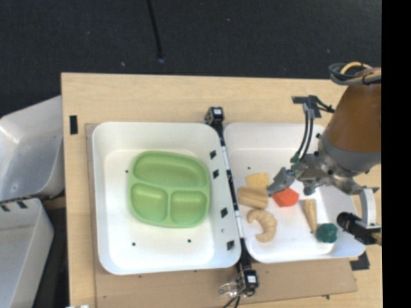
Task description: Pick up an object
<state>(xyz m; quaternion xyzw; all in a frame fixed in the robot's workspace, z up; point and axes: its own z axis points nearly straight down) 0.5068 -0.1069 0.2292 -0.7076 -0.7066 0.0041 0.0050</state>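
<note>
My gripper (294,186) hangs over the middle of the right bin (270,140), open, its fingers spread apart with nothing seen between them. A red-orange block (287,198) lies just below and in front of it. Left of that lie a yellow wedge (258,180), a tan bread roll (252,198) and a croissant (263,225). A pale cone (310,214) and a dark green ball (326,233) rest toward the bin's front right corner. The arm's grey body and orange band (354,117) cover the right side of this bin.
The left bin (109,236) holds a green divided plate (170,189) at its centre. A ridge with black clips (225,185) separates the two bins. Cables (307,124) run down from the arm over the right bin's back. A white object (29,153) stands off the bench's left edge.
</note>
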